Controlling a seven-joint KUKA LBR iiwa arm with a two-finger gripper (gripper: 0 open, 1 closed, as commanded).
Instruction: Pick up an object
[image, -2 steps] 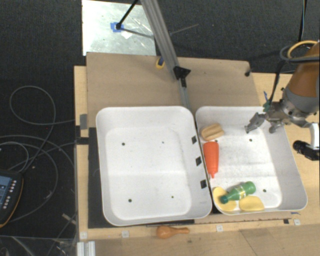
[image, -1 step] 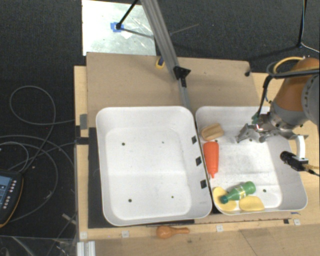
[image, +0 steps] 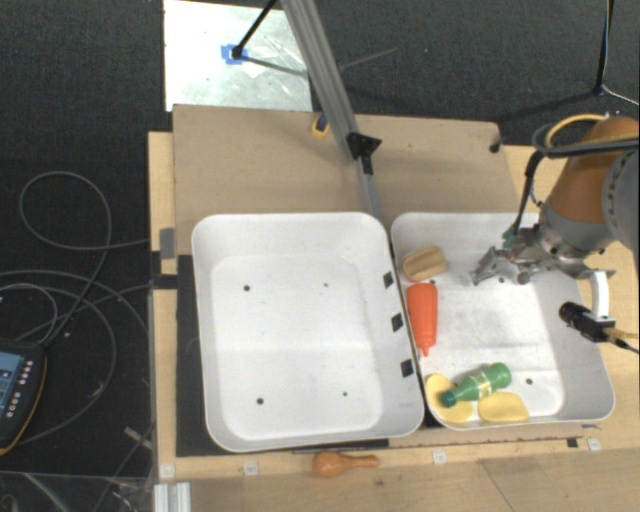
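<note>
Grey gripper (image: 487, 270) hovers over the right bin (image: 575, 400), fingers slightly parted, holding nothing. Tan block (image: 424, 264) lies just left; orange carrot (image: 423, 316) nearer, against the left wall. Closing here risks grasping air, since both sit off-centre

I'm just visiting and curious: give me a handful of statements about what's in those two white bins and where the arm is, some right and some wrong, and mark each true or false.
1. The orange carrot lies in the right bin, beside the wall it shares with the left bin. True.
2. The green bottle stands upright in the left bin. False: it lies on its side in the right bin, near the front.
3. The end effector hangs over the right bin. True.
4. The tan block is clamped in the end effector. False: it lies apart from it, near the bin's back corner.
5. A small brown object lies outside the bins, on the bench in front. True.
</note>
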